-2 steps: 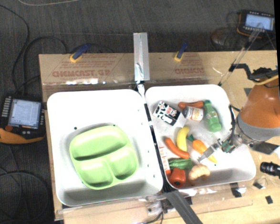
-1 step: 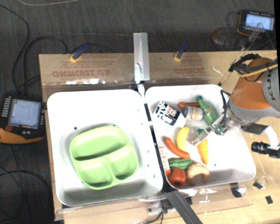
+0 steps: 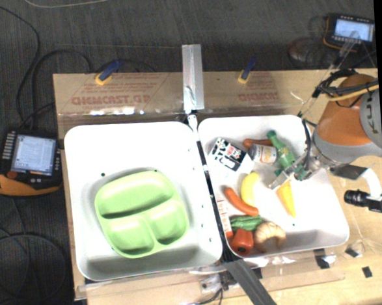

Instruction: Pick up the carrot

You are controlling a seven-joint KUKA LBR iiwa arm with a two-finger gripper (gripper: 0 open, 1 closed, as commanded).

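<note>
We hovered our gripper point(image 3: 290, 173) just right of the banana point(image 3: 249, 188), above the carrot point(image 3: 240, 201)'s bin; grip state unclear.

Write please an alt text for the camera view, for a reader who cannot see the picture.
A grey robot arm reaches from the right into the right white bin, its hand low over toy foods, next to a green bottle. An orange carrot lies beside a yellow banana. The left white bin holds a green divided plate.
</note>
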